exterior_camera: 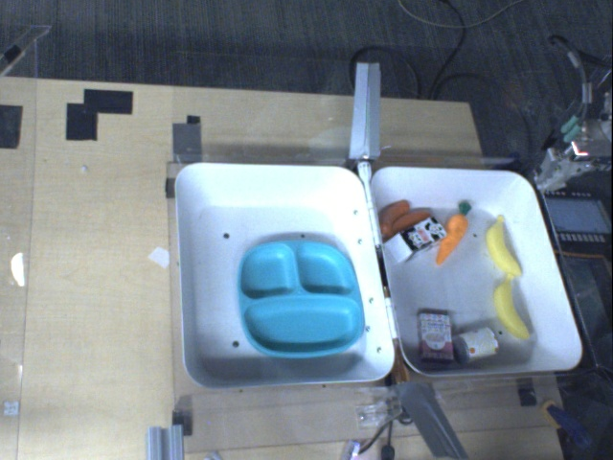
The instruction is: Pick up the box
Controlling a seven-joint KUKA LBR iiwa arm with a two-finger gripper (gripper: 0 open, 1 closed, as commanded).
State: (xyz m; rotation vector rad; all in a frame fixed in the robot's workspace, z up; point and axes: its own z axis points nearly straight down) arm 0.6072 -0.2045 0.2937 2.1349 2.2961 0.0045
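At the two o'clock edge a small part of the arm [586, 132] shows: pale grey metal, glinting white, one tiny red spot, details blurred.

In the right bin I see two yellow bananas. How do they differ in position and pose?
The upper banana lies nearer the carrot; the lower banana lies toward the bin's front, nearer the small box. The upper banana's top end points toward the back wall of the right bin; the lower banana's bottom end points toward the front right corner. Both are yellow, similar in size, lying flat along the right side.
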